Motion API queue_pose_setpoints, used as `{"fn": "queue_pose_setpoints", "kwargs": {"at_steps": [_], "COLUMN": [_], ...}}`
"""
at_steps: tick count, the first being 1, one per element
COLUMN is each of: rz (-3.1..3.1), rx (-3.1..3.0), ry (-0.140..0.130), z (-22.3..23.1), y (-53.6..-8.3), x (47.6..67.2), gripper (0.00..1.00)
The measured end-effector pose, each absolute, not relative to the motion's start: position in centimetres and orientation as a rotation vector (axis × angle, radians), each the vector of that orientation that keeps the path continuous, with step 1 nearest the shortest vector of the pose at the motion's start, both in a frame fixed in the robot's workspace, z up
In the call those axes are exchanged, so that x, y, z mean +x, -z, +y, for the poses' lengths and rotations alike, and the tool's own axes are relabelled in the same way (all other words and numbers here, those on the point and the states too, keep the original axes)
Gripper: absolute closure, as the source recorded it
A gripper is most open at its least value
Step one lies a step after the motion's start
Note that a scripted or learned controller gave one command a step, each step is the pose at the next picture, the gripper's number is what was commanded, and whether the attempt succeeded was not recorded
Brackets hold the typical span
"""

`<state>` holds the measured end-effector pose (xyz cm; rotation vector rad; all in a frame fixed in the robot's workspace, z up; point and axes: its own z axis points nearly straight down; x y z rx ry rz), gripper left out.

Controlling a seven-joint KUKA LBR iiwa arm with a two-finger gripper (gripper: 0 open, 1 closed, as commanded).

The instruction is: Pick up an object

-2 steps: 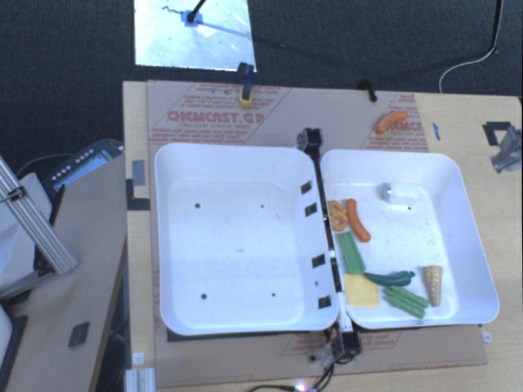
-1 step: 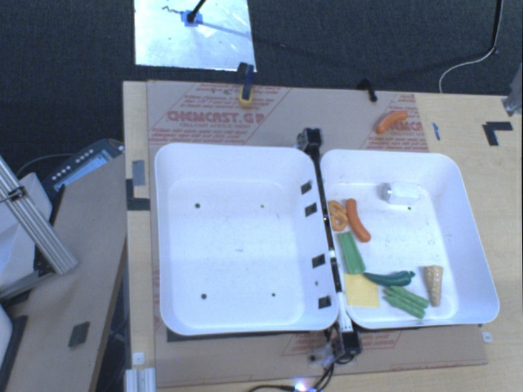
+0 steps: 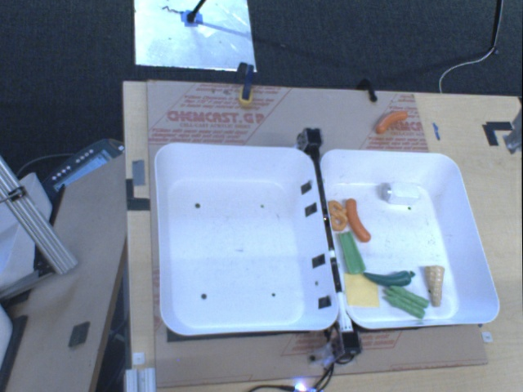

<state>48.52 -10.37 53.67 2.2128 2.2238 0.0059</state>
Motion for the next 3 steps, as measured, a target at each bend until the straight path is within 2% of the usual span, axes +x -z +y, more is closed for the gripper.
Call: {"fn": "queue_pose_setpoints", "kwargs": {"at_steps": [1,3], "rz": [2.211,2.219], "rx": [2.224,2.218], "ry": [0.0,-0.002], "z": [-18.49,-19.32], "y": [-53.52,-53.55], "x": [48.57,48.65], "gripper": [1.0,1.0]}}
